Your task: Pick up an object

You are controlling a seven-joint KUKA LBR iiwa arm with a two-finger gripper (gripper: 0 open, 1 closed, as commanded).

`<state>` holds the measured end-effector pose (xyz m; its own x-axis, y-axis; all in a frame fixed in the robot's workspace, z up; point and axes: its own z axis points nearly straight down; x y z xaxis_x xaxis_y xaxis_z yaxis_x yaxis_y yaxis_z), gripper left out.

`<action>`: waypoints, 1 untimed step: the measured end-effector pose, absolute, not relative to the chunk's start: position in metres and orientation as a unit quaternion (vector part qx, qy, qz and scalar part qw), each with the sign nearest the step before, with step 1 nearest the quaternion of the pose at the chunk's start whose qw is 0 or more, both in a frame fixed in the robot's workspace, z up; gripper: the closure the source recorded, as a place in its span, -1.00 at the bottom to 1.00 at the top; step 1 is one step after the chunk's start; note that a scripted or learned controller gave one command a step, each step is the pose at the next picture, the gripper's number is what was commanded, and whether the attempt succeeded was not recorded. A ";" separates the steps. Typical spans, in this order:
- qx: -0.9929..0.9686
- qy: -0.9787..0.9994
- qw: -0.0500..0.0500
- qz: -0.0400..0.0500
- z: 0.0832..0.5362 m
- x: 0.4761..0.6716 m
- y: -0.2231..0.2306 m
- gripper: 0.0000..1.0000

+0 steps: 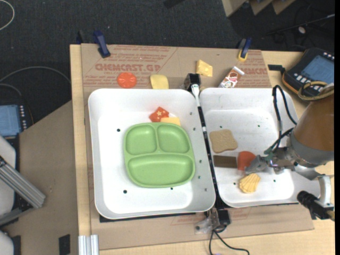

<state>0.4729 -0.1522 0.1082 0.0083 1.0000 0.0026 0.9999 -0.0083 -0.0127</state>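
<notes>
Red object [246, 159] beside tool [259, 164], right bin [265, 102] | tool grip unclear | green tray [158, 155] in left bin [106, 142]

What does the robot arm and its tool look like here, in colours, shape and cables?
The arm is a thick rounded body, orange-brown in its broad upper part with a grey section below at the wrist. A black cable loops from it over the right bin. The tool is small, grey metal, with blurred details.
</notes>
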 end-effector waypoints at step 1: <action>-0.706 -0.709 -0.004 -0.001 0.085 0.526 -0.105 -1.00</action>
